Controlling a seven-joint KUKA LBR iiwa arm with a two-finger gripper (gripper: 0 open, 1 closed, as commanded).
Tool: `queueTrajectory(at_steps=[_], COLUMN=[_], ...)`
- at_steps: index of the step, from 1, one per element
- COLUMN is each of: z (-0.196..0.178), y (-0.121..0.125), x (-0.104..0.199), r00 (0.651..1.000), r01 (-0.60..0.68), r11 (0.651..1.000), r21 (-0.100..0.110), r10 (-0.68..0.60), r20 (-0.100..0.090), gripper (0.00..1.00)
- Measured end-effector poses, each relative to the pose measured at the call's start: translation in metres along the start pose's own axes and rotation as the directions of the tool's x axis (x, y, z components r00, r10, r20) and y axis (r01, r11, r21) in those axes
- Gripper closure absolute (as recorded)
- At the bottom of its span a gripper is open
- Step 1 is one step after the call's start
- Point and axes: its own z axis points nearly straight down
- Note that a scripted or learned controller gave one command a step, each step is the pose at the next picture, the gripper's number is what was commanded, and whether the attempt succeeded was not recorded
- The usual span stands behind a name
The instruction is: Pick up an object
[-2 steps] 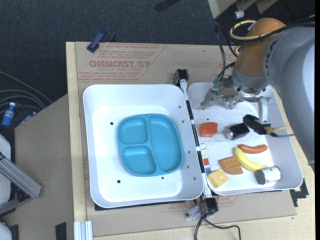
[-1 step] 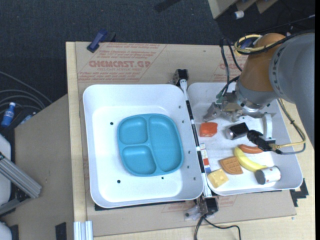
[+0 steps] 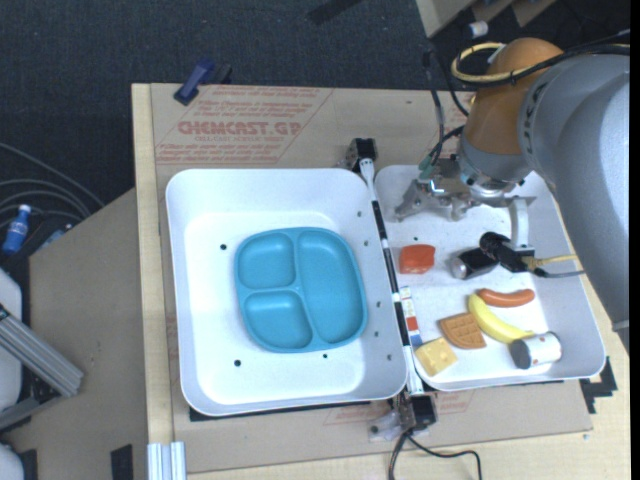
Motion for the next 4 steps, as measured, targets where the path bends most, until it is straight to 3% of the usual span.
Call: queueTrajectory(at_steps=[1, 2, 3, 4], z=[0.0, 0.0, 0.0, 0.0], y=[-0.071, -0.01, 0.007, -0.044], x=[-0.046, -0.018, -0.003, -0.016], r00=[1.0, 1.0, 1.0, 1.0], r01=[-0.001, 0.0, 0.001, -0.001], r11=[1.0, 1.0, 1.0, 1.0], r21=[0.003, 0.0, -0.001, 0.003], r10=[0.001, 0.0, -0.001, 0.001], r20=[0.001, 0.0, 0.0, 0.0], gripper=[0.0, 0.0, 0.0, 0.0])
